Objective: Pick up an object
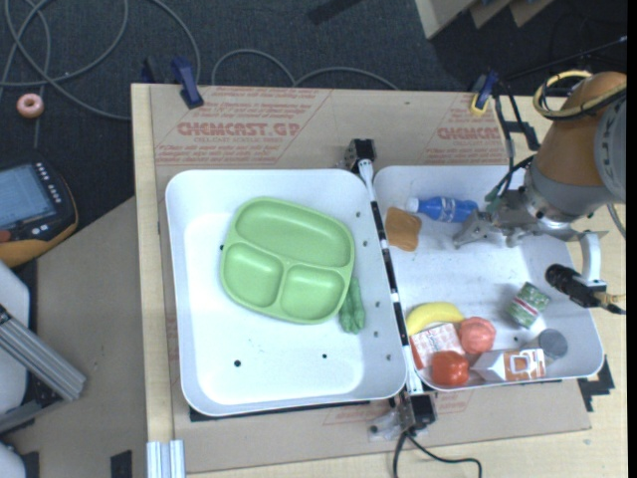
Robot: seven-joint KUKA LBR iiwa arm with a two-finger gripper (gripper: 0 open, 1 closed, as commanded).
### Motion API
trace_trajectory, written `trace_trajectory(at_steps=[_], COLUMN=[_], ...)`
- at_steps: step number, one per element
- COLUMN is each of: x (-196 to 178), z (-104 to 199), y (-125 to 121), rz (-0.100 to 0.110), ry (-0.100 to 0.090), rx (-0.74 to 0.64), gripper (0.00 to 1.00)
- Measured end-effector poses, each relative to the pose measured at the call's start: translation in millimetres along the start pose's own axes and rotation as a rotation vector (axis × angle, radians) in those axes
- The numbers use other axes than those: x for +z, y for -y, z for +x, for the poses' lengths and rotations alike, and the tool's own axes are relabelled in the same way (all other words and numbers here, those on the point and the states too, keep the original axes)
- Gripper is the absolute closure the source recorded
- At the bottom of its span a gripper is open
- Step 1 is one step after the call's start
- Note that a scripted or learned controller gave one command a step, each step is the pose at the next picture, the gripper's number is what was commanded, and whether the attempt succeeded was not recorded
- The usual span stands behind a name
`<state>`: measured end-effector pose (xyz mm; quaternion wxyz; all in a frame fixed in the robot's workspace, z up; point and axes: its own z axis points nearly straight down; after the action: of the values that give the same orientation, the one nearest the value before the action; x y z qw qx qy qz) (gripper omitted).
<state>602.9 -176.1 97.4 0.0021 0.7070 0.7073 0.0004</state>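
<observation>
In the right bin (587, 297), my gripper (478, 231) hangs low near the back, just right of and below a small blue bottle (446, 208). A brown flat piece (403, 228) lies to its left by the bin's wall. Toward the front lie a yellow fruit (434, 317), a pinkish-red ball-shaped fruit (477, 334), a red tomato (450, 368), a red and white carton (516, 364), a small green can (528, 305) and a grey round piece (552, 345). Nothing is seen held in the gripper.
The left bin (199, 297) holds a green divided plate (287, 259) with a green leafy item (352, 307) at its right edge. The arm's grey and orange wrist (577, 157) reaches in from the right, with a black part (572, 285) over the right bin's edge.
</observation>
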Motion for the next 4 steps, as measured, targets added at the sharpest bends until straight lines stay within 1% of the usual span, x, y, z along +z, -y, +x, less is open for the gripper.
trace_trajectory(at_steps=[1,2,3,4], x=[13,12,13,3], z=[-44,-37,-19,-19], y=[75,4,32,32], rz=[0.008,0.001,0.005,0.003], ry=[-0.011,-0.004,-0.003,-0.002], rx=[-0.003,-0.003,0.000,0.000], gripper=[0.00,0.00,0.00,1.00])
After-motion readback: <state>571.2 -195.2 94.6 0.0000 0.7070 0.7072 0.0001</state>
